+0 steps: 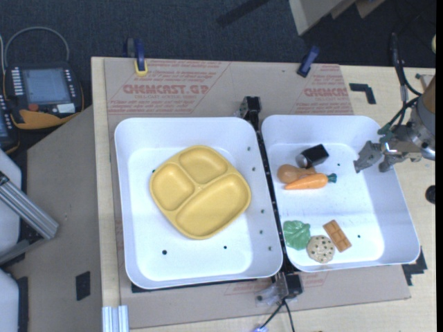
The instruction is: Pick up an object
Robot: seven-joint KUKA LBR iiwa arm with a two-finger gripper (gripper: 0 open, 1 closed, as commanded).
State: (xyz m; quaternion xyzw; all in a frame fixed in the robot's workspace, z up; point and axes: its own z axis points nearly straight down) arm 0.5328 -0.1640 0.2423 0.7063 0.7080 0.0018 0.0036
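The carrot (pixel 307 181) lies on its side in the upper middle of the right bin (pixel 394 213), its green tip pointing right, well apart from the tool (pixel 369 158), which is above and to the right of it near the bin's right wall. Touching the carrot's left end is a tan rounded piece (pixel 286 172), and just above that sits a black block (pixel 315 154), tilted; of the bin's things this block is the nearest to the tool, yet a bare stretch of white floor lies between them. Lower in the same bin, near the front wall, are a green leafy piece (pixel 297 234), a round cookie (pixel 320 248) just beside it, and an orange-brown wafer (pixel 337 234) at a slant to the cookie's upper right; all three are well apart from the tool. The tool's grey fingers (pixel 365 159) point left over the bin with nothing between them; whether they stand wide or narrow I cannot tell. The left bin (pixel 131 185) holds a yellow divided plate (pixel 201 191), set at a slant. Both bins rest side by side on the table (pixel 104 116).
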